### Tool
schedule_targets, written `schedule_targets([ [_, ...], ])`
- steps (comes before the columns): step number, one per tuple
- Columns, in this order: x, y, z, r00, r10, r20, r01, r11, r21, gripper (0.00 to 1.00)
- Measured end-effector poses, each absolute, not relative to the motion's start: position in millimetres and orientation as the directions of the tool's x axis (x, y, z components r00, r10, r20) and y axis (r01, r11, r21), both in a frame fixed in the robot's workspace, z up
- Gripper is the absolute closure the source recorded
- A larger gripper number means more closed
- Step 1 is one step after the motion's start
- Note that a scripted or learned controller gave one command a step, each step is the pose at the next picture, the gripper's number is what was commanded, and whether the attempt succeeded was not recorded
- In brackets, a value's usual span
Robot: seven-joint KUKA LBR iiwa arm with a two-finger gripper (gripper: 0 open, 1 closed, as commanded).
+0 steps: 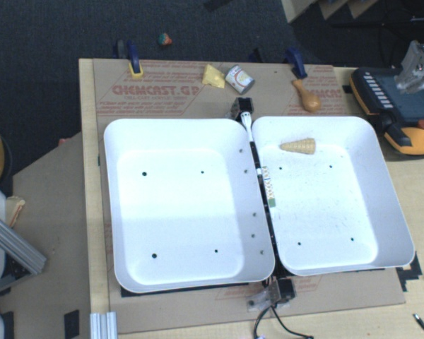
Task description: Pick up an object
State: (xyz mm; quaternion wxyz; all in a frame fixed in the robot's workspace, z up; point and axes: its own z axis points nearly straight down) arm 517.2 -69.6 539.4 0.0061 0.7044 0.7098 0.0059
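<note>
An ice-cream cone (pixel 298 146), tan and lying on its side with its point toward the left, rests near the far edge of the right bin (pixel 367 249), close to that bin's far-left corner. On the cardboard sheet (pixel 162 90) beyond the bins' far edges lie a yellow wedge (pixel 213 77), perhaps toy cheese, a small grey-and-white box (pixel 239 79) just beside it, and a tan wooden-looking piece (pixel 306 96) near the right bin's far edge. The left bin (pixel 120 210) sits against the right one along a dark centre strip (pixel 262 189).

A lone cone (pixel 298 146) lies near the right bin's (pixel 381 189) far edge; small objects (pixel 226 78) crowd the surface (pixel 92 189) beyond both bins' far rims.
</note>
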Motion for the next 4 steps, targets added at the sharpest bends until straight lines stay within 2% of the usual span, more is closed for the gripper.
schedule_targets([
  [1,477.6,-15,536,-0.007,1.0,0.002,1.0,0.007,-0.001,1.0],
  [2,479.2,-18,535,0.0,1.0,0.0,1.0,0.0,-0.002,0.0],
  [3,479.9,-18,546,-0.001,1.0,-0.001,1.0,0.001,0.003,1.0],
  [4,479.9,-18,546,-0.001,1.0,-0.001,1.0,0.001,0.002,0.0],
])
